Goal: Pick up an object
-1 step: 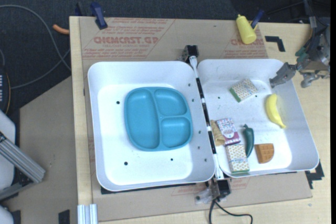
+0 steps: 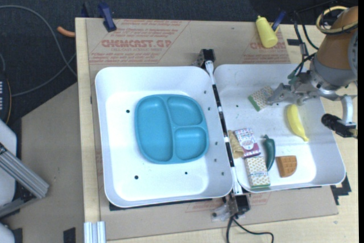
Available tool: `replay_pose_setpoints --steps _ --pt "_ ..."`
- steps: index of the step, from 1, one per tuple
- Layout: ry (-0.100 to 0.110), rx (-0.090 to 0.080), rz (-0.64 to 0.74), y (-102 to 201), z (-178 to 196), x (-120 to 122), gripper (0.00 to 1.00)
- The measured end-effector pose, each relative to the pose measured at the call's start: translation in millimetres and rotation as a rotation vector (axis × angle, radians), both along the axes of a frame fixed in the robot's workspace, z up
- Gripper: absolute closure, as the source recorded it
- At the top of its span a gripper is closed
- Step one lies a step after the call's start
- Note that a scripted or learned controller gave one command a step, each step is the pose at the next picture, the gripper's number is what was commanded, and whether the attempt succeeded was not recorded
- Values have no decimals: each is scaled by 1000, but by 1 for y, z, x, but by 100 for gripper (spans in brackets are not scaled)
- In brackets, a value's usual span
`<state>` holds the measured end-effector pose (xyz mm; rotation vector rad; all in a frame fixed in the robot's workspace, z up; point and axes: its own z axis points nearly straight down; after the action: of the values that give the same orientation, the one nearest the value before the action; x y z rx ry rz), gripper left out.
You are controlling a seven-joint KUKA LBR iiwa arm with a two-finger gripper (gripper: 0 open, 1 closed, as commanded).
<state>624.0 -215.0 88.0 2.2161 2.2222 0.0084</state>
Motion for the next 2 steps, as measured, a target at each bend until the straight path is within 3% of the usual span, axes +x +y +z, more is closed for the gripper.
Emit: replay_pose_setpoints --steps 1,2 --pt "8 -1 -3 7 -4 -48 0" --pt "5 -1 -3 7 7 -48 100"
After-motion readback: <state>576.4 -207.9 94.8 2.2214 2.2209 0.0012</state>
